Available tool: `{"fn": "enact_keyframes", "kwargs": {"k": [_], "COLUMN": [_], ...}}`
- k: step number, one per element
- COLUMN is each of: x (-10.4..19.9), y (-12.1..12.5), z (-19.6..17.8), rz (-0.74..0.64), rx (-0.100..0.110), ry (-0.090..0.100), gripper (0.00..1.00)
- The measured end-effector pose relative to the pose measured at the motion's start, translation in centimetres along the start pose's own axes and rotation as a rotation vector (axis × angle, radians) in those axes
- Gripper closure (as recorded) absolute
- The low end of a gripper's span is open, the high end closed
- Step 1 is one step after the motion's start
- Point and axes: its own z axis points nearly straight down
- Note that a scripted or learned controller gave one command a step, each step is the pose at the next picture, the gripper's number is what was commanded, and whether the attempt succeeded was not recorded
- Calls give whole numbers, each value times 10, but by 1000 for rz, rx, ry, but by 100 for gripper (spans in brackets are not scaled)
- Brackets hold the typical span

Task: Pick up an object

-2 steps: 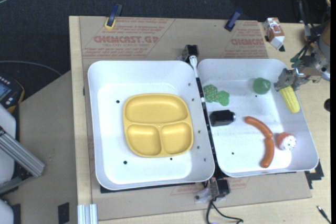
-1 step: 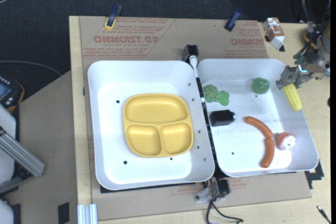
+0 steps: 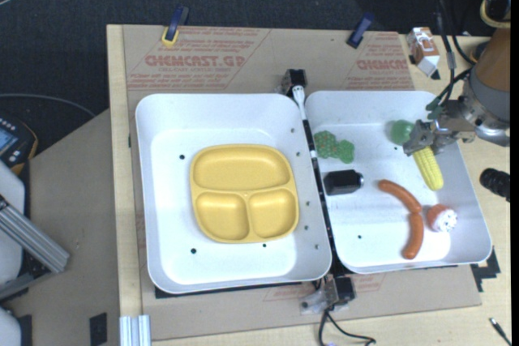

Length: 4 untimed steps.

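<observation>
In the right bin (image 3: pixel 478 235) lie a yellow corn cob (image 3: pixel 430 168), a green round piece (image 3: pixel 400 130), a bumpy green vegetable (image 3: pixel 333 147), a black block (image 3: pixel 341 181), a long orange sausage (image 3: pixel 408 215) and a red-and-white mushroom (image 3: pixel 442 218). My gripper (image 3: pixel 425 140) hangs low over the bin's far right part, right at the corn cob's upper end and just right of the green round piece. Its tip hides where it meets them.
The left bin (image 3: pixel 154 174) holds a yellow divided plate (image 3: pixel 243 192). A black divider clip (image 3: pixel 295 82) sits between the bins at the back. The arm's cables and orange band (image 3: pixel 495 65) rise at the right edge.
</observation>
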Motion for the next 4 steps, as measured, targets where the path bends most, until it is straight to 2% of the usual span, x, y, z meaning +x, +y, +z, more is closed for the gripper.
{"fn": "enact_keyframes", "kwargs": {"k": [2,3,4], "x": [87,111,117], "y": [-43,-53,-50], "z": [5,-10,-16], "rz": [0,1,2], "rx": [0,-2,-6], "ry": [0,-1,-3], "gripper": [100,100,100]}}
